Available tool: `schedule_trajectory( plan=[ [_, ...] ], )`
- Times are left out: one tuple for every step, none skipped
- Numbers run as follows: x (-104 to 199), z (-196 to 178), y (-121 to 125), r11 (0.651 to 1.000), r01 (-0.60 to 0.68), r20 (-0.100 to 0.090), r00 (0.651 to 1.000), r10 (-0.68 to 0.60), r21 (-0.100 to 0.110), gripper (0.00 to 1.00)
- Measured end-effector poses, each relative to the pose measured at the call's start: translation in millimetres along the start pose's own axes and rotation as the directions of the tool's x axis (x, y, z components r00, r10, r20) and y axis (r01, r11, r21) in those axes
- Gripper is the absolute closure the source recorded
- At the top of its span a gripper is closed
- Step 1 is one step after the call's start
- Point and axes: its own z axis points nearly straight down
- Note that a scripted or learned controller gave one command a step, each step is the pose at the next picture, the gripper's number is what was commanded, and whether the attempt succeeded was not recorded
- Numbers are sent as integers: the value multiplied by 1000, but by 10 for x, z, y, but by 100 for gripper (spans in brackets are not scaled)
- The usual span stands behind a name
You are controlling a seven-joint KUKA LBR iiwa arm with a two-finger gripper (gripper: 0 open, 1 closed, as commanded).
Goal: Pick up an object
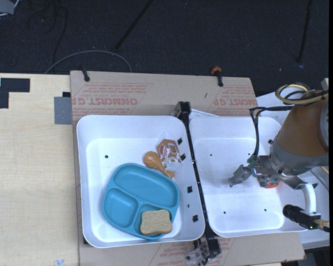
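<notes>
Left bin (91,148) holds blue tray (136,195) bearing toast (156,222); tool (240,175) in right bin (222,148), grip unclear.

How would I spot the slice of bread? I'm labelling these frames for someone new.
Find the left white bin, then the blue divided plate in it. The slice of bread sits in the plate's near-right compartment: tan, flat and squarish, unlike the glossy brown wooden spoon beyond the plate.
</notes>
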Motion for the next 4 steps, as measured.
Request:
schedule_trajectory(
  plan=[
    [-52,453,-25,1000,-1,0,1000,1,0,0],
    [-43,635,-28,1000,-1,1,1000,1,-3,0],
    [-57,516,-24,1000,-7,1,1000,7,-5,100],
    [-61,-107,-57,1000,0,3,1000,0,-9,100]
  ],
)
